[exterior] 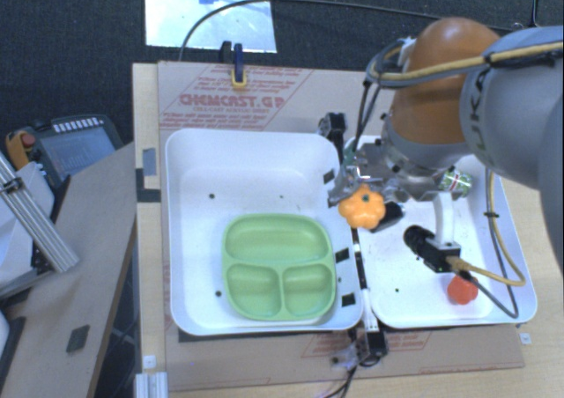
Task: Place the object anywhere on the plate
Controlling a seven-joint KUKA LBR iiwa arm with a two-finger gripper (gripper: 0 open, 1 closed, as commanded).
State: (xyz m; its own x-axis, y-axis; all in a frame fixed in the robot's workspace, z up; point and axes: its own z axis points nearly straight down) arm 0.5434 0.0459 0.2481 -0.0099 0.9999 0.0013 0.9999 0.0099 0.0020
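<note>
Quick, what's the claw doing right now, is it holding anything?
Claw: shut on the small orange pumpkin-shaped toy, held above the seam between the two bins, beside the green divided plate.

The arm point(515, 106) was grey and thick, with a rounded shape. Above the wrist it had a wide orange band point(445, 79), smooth and shiny like a dome. Thin yellow and black cables ran along the grey body and over the band. Below it sat a metal-coloured tool point(370, 180) with small dark parts.
</note>
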